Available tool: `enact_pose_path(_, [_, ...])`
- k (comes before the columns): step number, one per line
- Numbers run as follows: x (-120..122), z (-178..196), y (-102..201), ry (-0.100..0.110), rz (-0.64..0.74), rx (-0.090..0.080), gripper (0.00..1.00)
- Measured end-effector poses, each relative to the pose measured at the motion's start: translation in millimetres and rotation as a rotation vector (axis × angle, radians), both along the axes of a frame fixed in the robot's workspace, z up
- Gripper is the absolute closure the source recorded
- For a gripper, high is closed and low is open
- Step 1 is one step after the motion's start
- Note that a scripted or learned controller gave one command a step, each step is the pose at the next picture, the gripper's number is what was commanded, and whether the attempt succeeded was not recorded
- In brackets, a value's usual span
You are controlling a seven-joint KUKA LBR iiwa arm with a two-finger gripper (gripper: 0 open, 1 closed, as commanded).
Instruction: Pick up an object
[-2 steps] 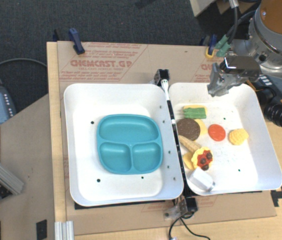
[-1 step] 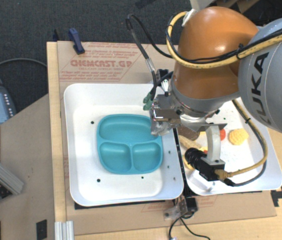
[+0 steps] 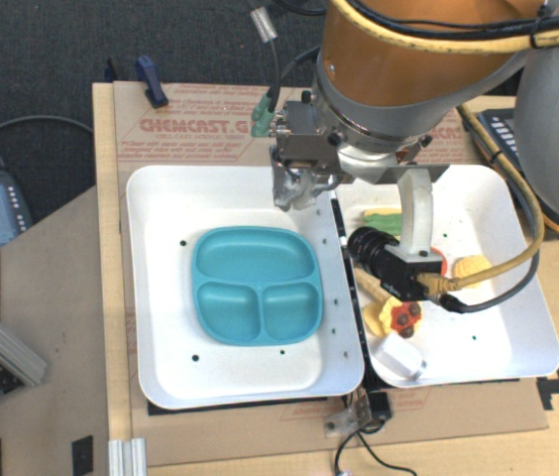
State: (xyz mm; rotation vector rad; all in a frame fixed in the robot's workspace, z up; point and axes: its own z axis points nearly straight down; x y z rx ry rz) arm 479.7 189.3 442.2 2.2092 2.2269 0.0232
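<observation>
On the bench: two shallow white bins are set side by side, the left bin (image 3: 151,266) and the right bin (image 3: 498,315), on a printed cardboard sheet (image 3: 200,117).
Left bin, count: one teal divided plate (image 3: 256,286) with three compartments is laid flat near the middle.
Right bin, count: five small things can be made out, all on its left half near the shared rim.
Green: one green piece (image 3: 384,222), toward the far end.
Yellow: two, a yellow piece (image 3: 470,265) near the middle and a second yellow piece (image 3: 381,315) close to the shared rim.
Red: one small red piece (image 3: 406,312), touching the second yellow piece.
White: one round white object (image 3: 398,360), at the near edge.
Gripper (image 3: 294,194): it is placed above the far end of the shared rim, just beyond the plate's far right corner.
Gripper opening: whether it is open or closed cannot be told.
Gripper load: nothing is seen in its grasp.
</observation>
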Motion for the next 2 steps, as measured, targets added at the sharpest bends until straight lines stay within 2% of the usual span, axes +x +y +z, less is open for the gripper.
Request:
enact_pose_path(1, [35, -103, 23, 0.020, -0.008, -0.009, 1.00])
enact_pose_path(2, [-3, -176, 23, 0.026, -0.009, -0.011, 1.00])
